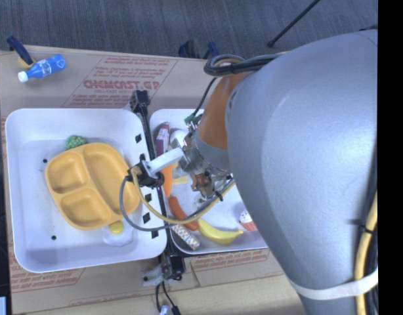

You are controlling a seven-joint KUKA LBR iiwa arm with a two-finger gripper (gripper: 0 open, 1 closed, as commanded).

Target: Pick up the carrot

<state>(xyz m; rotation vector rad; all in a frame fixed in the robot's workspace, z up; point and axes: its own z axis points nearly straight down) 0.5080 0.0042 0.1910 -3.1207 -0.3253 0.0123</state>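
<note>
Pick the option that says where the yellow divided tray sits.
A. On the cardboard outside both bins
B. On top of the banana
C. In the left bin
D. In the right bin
C: the yellow tray lies inside the left bin, beside a green item, while the banana lies in the right bin.

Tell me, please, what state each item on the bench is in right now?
Carrot: lying in the right bin, not lifted.
Yellow tray: flat in the left bin, compartments bare.
Banana: lying in the right bin.
Fried egg: flat beside the tray.
Bottle: on its side on the cardboard.
</note>
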